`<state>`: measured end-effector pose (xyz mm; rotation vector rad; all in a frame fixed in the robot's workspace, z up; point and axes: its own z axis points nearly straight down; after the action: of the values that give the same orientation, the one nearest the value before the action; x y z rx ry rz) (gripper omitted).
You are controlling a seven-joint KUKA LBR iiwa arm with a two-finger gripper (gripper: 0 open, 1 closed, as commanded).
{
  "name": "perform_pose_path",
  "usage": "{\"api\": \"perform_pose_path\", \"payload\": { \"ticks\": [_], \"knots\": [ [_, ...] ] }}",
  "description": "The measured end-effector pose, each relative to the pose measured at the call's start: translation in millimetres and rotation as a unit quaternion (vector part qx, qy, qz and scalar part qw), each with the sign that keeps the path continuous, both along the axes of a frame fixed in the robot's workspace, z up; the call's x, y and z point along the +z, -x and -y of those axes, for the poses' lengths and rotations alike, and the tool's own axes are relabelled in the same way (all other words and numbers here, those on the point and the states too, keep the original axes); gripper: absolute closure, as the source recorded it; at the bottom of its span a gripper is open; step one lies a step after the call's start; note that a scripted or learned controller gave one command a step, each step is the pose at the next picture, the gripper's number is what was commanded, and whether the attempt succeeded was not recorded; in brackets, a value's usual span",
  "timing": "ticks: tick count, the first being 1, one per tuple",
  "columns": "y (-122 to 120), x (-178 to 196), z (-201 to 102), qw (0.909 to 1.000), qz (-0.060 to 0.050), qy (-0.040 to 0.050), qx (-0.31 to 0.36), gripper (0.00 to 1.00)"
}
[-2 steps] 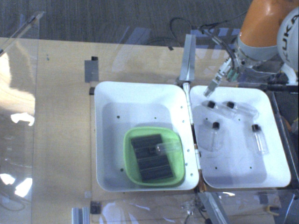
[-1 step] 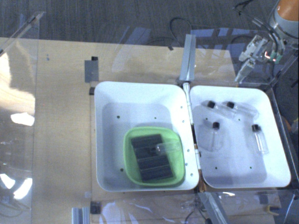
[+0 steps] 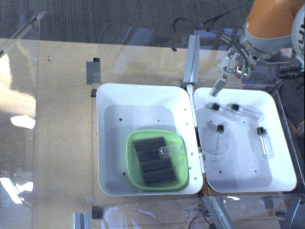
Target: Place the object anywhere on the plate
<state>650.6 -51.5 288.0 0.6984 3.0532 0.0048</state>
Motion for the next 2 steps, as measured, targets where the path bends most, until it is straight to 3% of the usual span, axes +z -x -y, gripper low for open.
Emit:
{"api": "perform_pose_path", "payload": {
  "ticks": [1,2],
  "knots": [
    [14,-26,-60,1.0,0.0,-0.0004,0.003,0.0],
    [44,-30,-114,1.0,-0.001,-0.0009,-0.006,0.0]
  ]
}}
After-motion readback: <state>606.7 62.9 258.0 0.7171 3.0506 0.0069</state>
